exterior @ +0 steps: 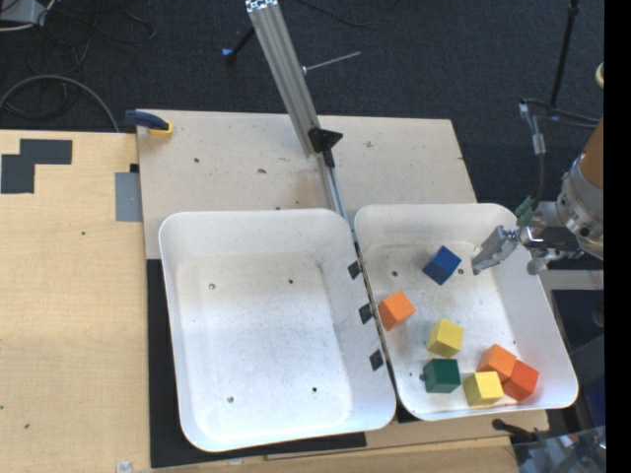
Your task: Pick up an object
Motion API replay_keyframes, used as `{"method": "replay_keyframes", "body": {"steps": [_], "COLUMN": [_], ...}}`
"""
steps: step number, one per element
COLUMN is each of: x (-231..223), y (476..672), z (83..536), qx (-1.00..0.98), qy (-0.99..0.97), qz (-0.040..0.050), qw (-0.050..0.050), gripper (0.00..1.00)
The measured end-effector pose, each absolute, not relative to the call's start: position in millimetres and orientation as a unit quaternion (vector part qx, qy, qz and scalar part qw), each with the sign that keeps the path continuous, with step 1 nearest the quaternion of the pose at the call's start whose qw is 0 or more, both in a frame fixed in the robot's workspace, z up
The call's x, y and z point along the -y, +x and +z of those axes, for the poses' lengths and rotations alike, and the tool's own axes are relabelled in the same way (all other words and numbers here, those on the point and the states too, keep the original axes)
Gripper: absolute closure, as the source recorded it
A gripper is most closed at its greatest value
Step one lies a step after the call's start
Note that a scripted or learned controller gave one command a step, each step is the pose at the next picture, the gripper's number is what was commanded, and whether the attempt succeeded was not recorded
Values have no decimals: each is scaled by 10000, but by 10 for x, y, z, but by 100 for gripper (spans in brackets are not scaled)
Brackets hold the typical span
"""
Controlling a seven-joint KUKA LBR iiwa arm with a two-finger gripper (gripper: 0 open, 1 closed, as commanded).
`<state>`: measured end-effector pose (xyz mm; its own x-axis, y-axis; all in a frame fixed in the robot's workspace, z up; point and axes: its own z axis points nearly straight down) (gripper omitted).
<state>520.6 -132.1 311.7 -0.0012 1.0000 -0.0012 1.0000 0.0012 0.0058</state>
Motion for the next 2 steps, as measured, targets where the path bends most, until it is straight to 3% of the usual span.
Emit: {"method": "replay_keyframes", "body": {"steps": [1,2], "x": [1201,693], "y": [4872,5447], "z": [4136,4664], "qx": [-7078,-7094], "qy": [7065,7048], "qz": [21,19], "qw": [31,22], "gripper": [0,0]}}
